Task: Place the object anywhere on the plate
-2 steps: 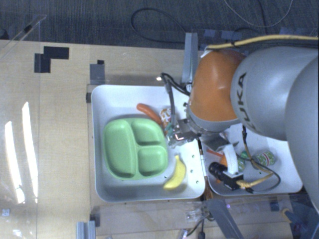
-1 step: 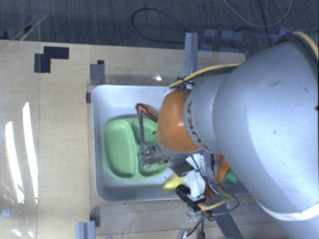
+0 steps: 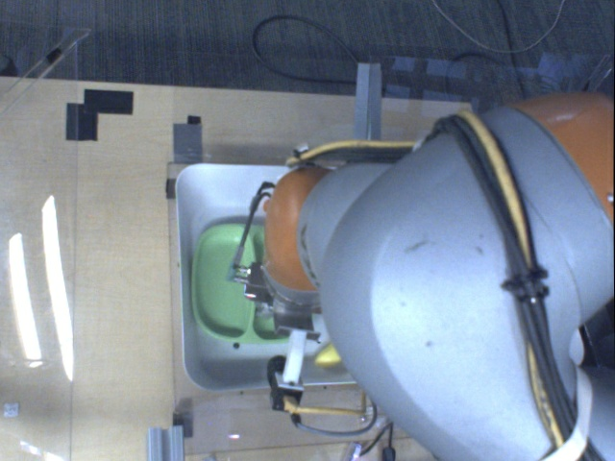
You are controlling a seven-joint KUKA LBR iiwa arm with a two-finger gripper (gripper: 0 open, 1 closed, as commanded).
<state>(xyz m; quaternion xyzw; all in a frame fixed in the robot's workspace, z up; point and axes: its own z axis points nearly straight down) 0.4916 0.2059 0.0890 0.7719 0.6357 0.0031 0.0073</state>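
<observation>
A light green plate [image 3: 219,281] lies in the white bin [image 3: 192,200] on the bin's left side. The arm's orange band [image 3: 284,229] and grey wrist hang over the plate's right part and cover it. My gripper [image 3: 272,301] sits under the wrist at the plate's right edge, mostly hidden by the arm. A small yellow object [image 3: 330,356] peeks out from beneath the arm on the bin floor, near the front wall and right of the plate. How it stands to the gripper cannot be told.
The big grey arm link [image 3: 452,286] covers the right half of the view, including the other bin. Wooden bench top [image 3: 96,286] stretches to the left. Metal posts [image 3: 368,99] stand at the bin's back corners, and cables lie on the floor beyond.
</observation>
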